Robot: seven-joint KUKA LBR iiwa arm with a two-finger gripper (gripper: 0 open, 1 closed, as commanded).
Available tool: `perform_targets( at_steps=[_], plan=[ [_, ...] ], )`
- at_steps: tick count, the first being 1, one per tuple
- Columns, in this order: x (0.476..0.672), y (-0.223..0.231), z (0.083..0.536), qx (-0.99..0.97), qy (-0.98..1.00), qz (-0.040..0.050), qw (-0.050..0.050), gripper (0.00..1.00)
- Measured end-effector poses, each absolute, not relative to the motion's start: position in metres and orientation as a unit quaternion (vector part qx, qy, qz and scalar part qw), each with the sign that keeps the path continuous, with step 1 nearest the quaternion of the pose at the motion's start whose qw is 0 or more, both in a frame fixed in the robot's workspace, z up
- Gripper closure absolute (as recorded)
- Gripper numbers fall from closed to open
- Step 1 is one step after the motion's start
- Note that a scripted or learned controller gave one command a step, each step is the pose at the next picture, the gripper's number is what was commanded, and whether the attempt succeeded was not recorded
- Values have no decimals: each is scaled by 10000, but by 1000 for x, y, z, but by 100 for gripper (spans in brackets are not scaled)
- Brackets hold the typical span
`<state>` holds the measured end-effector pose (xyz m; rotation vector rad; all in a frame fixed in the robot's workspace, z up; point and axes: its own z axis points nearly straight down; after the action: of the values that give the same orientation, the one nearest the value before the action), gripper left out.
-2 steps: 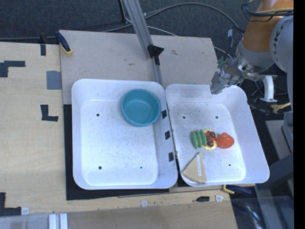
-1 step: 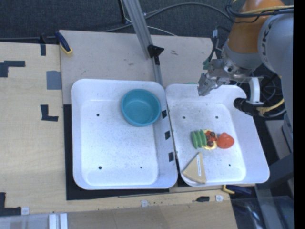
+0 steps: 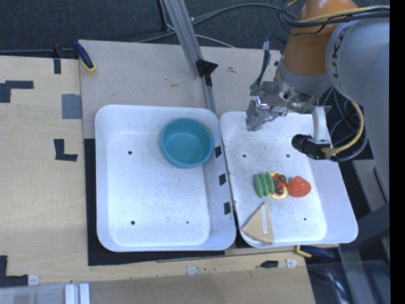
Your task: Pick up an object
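A pale wooden counter [image 3: 38,170] with dark tape marks lies under me, dark carpet beyond it, and it carries my two shallow white plastic bins side by side, their speckled floors smooth and matte. No label or writing is legible on anything here. The left bin [image 3: 126,227] holds a round teal plastic bowl [image 3: 186,142], upright, near its far right corner. The right bin [image 3: 329,227] holds a small cluster of toy food: a ribbed green piece [image 3: 263,183], a yellow piece with dark spots [image 3: 279,189] and a glossy red-orange piece [image 3: 299,186], touching one another, with a tan wedge-shaped piece [image 3: 259,223] near the front rim. My tool [image 3: 258,116] hangs over the far left corner of the right bin, well apart from the cluster, gripping nothing; I cannot tell whether it is apart or together. A slanted grey metal pole [image 3: 186,30] crosses behind the bins.
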<state>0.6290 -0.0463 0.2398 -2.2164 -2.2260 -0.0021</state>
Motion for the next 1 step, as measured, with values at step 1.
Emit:
perform_targets(
  at_steps=[1],
  plan=[
    [626,12,241,-7052,-7090,-2,6,100]
  ],
)
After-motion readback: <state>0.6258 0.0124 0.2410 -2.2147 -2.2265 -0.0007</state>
